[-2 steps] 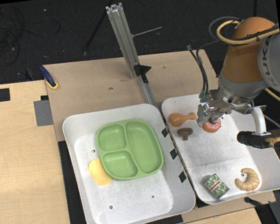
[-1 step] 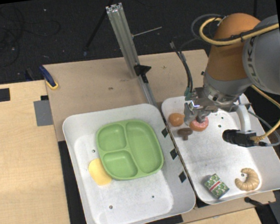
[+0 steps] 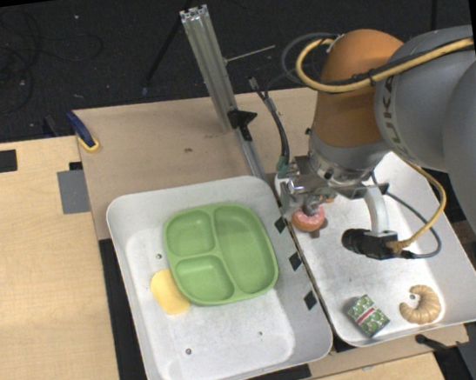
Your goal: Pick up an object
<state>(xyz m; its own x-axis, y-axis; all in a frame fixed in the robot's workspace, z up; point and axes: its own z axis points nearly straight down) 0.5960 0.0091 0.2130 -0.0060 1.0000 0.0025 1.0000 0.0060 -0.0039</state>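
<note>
A grey robot arm with a glossy orange band reaches down into the right-hand shallow white bin [image 3: 463,293], its jaws [image 3: 308,210] at the bin's upper left corner, close to the wall between the bins. A small pink ring-shaped doughnut toy [image 3: 311,219] sits right at the jaws; whether they grip it, I cannot tell. Well below the jaws lie a green printed packet [image 3: 366,315], its writing unreadable, and a tan croissant-shaped toy [image 3: 420,304]. Left of the jaws, the other white bin [image 3: 226,353] holds a smooth green divided plate [image 3: 220,253] and a yellow rounded lump [image 3: 168,292].
</note>
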